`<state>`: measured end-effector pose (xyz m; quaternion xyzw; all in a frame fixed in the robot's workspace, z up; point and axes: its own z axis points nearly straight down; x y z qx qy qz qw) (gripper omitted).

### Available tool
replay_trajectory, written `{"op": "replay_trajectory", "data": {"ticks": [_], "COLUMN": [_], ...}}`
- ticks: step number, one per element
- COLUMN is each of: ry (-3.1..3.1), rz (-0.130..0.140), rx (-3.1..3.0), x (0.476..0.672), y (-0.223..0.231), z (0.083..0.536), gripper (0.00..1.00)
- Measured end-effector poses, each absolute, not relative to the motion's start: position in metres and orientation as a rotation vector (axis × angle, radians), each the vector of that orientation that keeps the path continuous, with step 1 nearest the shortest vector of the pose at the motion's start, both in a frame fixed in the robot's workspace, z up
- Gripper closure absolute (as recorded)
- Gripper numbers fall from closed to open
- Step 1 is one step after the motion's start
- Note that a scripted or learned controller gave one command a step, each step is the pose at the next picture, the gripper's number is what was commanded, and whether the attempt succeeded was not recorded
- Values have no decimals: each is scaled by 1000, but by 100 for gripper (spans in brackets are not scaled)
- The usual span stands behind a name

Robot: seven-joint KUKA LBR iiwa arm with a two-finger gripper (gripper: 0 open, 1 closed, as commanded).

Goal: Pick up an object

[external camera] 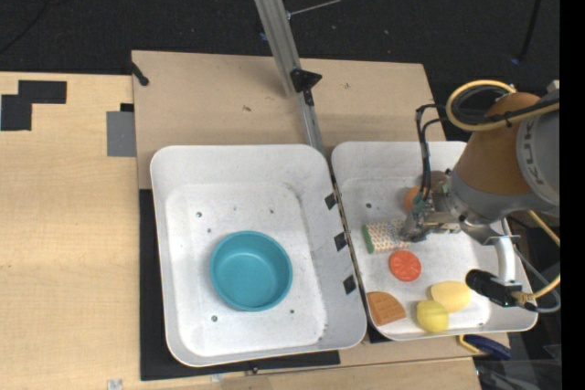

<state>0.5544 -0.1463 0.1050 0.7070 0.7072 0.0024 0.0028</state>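
My gripper point(419, 222) is down inside the right bin point(366, 162), near its middle. Its tip is right beside a small pale checkered piece with a green edge point(378, 238), just to that piece's right. A small orange object point(413, 195) shows partly behind the gripper. In front of the gripper lies a red-orange disc point(405, 266). Along the bin's front edge lie an orange-brown wedge point(387, 308), a yellow lemon-like fruit point(432, 316) and a pale yellow lump point(451, 293). I see nothing held between the fingers.
The left bin point(183, 169) holds a teal bowl point(251, 269) near its front middle. A slanted metal rail point(274, 14) rises behind the bins. The arm's grey and orange body point(498, 160) covers the right bin's far right side.
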Motion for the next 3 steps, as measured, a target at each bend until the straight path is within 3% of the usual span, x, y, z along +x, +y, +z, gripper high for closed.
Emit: {"op": "replay_trajectory", "data": {"ticks": [2,3], "ry": [2219,2222], "rz": [4,-1], "rx": [2219,2222], "x": [557,557], "y": [-146,-146], "z": [209,210], "gripper": [100,100]}}
